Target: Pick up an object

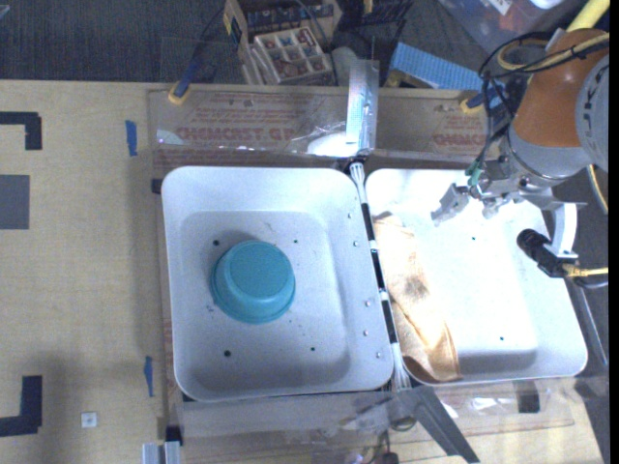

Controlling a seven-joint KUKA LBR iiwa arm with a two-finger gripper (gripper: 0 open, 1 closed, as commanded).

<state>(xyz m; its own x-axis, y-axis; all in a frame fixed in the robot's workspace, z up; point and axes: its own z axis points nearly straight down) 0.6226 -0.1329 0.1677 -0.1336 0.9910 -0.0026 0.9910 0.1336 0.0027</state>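
One teal round bowl (253, 280) upside down in left bin (184, 211); claw (466, 199) over right bin, spread, gripping nothing.

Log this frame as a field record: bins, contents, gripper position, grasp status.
left bin: one teal bowl, upside down, near the middle of the floor
right bin: tan cloth, crumpled along the left wall, front end riding up the rim
gripper: over the right bin's back part, apart from the cloth
grasp status: nothing seen between the fingers
arm: enters from the right, orange band above the wrist
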